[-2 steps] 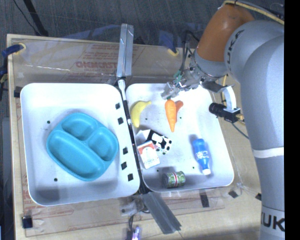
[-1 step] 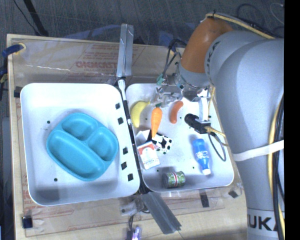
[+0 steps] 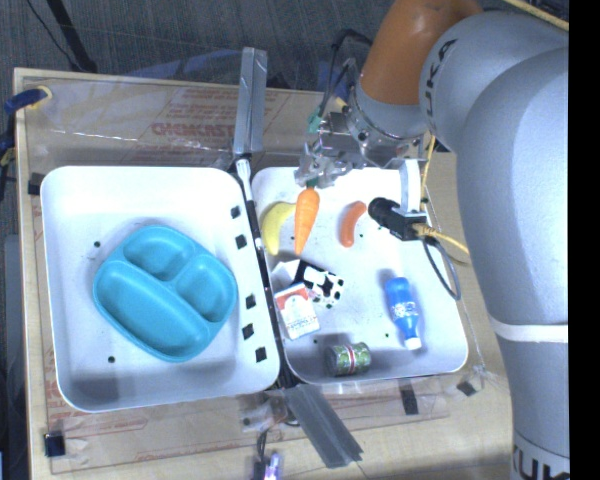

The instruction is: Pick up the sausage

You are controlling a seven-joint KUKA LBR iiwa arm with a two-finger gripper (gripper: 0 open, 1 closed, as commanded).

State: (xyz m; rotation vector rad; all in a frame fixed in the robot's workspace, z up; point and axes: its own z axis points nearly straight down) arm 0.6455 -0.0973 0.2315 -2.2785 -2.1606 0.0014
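Looking down on the right bin now, spotting the gripper hanging over its twelve o'clock end, just above the top of the carrot. Not managing to tell whether that pincer is released or clenched: too cluttered up there.

Finding the sausage lying on the bin floor just at three o'clock of the carrot, apart from it and at about five o'clock of the gripper, running nearly twelve-to-six.

Noting a yellow banana-like piece at the carrot's nine o'clock side, close against the bin wall.

Moving toward six o'clock and passing a black-and-white checked piece, then a red-and-white carton just at its seven o'clock, then a small green can lying on its side near the six o'clock rim.

Catching a blue bottle with a white cap at about five o'clock of the sausage, well apart from it.

Glancing over to the left bin — seeing a blue divided plate resting in its middle.
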